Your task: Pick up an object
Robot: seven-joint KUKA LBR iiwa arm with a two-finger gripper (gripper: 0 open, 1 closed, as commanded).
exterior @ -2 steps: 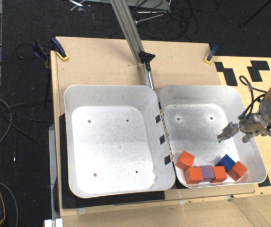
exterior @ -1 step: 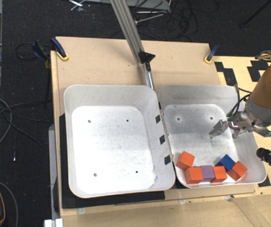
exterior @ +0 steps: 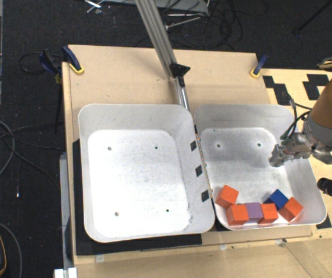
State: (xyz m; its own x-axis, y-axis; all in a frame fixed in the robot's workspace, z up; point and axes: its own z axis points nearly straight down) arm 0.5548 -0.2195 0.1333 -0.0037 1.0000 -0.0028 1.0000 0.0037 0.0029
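Two shallow white bins with rounded corners sit side by side on a pale tan board surface (exterior: 131,80). Both have matte, finely speckled floors dotted with a few small dark holes. The left bin (exterior: 96,120) shows only its bare floor. The right bin (exterior: 235,113) holds a cluster of small, hard-edged blocks along its near edge: an orange block (exterior: 227,195) tilted at the left of the group, another orange block (exterior: 238,214) just near of it, a purple block (exterior: 254,212) touching that one, a further orange block (exterior: 269,212) next along, then a blue block (exterior: 278,198) and an orange block at the right end (exterior: 292,209).

The grey arm reaches in from the right, with its metallic end effector (exterior: 277,158) over the right side of the right bin, far of the blocks and apart from them. Nothing shows between its fingers; whether they are apart or together I cannot tell at this angle.
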